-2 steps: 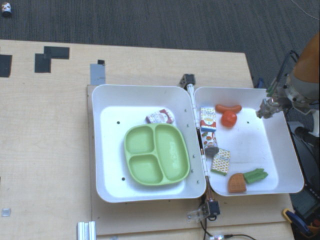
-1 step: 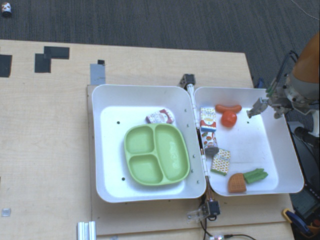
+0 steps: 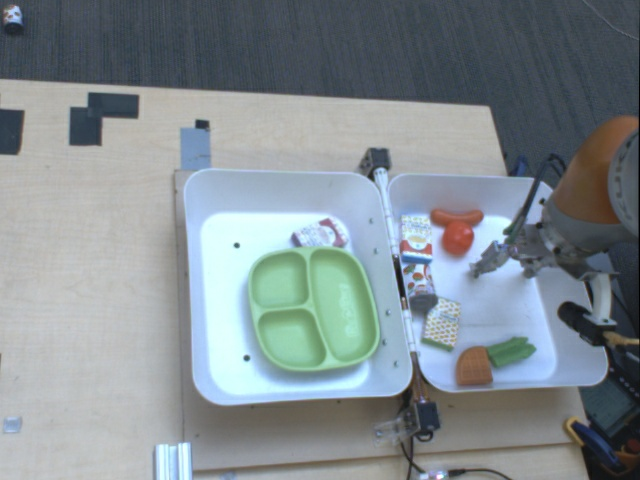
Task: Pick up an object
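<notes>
Two shallow white bins (image 3: 300, 193) sat side by side on the pale wooden surface (image 3: 90, 288). The grey arm's tool (image 3: 492, 261) hovered in the right bin, apparently empty, grip state unclear, near a small red tomato-like toy (image 3: 458, 237), perhaps its target.

Red tomato (image 3: 458, 237) lies beside red sausage (image 3: 456, 216) in right bin (image 3: 570, 373).

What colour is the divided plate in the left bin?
Light green, seen in the camera view.
</notes>
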Available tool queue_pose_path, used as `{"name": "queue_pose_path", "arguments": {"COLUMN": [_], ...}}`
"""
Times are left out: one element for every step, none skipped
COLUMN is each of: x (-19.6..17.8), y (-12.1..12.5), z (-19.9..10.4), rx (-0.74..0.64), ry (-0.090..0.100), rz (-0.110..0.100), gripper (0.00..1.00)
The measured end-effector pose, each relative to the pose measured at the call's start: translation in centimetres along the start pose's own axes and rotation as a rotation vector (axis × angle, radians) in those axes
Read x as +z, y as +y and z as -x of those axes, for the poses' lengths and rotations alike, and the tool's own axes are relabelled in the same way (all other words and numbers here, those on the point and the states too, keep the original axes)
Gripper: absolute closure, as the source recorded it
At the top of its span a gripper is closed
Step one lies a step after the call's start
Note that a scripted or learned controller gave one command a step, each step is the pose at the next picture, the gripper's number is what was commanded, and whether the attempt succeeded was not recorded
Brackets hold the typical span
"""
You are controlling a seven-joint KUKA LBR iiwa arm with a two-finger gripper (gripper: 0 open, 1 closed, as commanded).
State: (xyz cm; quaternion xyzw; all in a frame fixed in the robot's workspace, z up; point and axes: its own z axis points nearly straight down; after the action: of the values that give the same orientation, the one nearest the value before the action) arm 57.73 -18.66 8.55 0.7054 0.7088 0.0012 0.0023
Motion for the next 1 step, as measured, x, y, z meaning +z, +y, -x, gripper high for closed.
{"name": "queue_pose_path", "arguments": {"x": [-0.60], "y": [-5.70], "z": [-1.66], "rx": [0.003], "ry": [0.002], "rz": [-0.004], "gripper": [0.00]}}
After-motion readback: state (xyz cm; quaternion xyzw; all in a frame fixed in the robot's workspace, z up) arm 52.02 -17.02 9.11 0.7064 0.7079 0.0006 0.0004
